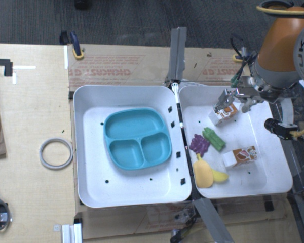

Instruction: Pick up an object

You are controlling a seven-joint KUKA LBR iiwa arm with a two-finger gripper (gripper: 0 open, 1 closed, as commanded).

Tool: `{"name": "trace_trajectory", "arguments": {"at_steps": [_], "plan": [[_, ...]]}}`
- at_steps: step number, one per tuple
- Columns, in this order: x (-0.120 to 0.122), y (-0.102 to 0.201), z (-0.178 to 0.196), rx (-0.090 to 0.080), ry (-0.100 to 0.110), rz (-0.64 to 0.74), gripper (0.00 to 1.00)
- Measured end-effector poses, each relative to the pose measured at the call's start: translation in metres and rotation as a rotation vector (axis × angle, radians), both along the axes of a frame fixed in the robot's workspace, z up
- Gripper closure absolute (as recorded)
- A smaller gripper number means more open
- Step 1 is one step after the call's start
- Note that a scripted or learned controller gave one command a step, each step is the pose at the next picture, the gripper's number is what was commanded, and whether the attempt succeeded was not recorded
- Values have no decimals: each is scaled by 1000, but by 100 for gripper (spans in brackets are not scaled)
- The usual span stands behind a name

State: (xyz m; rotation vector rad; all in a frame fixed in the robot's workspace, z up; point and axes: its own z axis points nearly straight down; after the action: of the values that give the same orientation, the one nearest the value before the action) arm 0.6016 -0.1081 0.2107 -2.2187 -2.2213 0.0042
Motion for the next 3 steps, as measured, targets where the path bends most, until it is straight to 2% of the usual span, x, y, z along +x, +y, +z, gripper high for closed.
{"name": "trace_trajectory", "arguments": {"at_steps": [1,2,3], "plan": [[44,22,101,-2,-2,-141,0],[-14,-25,-11,-1,1,-175,0],[-1,-3,17,-3,0,-582,0]]}}
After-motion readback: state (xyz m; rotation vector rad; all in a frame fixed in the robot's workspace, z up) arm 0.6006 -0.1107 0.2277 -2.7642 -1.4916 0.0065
